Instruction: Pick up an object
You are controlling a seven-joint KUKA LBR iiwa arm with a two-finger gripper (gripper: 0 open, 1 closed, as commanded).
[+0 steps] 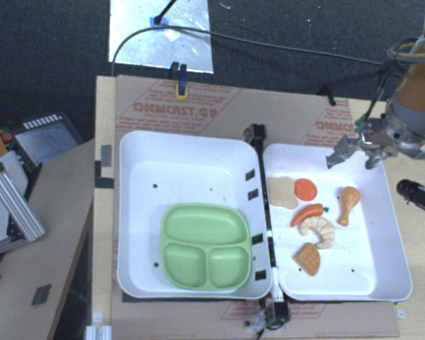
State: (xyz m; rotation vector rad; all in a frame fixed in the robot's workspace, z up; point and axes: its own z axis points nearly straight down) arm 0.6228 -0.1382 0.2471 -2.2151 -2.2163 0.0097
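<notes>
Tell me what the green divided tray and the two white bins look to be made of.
Green divided tray: likely molded plastic with a matte finish, given its uniform pale green colour, rounded compartments and soft sheen. Left bin and right bin: probably thin formed plastic, smooth and slightly glossy, given their rounded corners and shallow curved walls.

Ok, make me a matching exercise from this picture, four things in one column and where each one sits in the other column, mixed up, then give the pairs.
Things:
1. green tray
2. drumstick
3. waffle piece
4. gripper

Places:
A. over the right bin's far edge
B. left bin
C. right bin, toward its right wall
D. right bin, nearest the front edge

Pairs: 1-B, 2-C, 3-D, 4-A
</notes>
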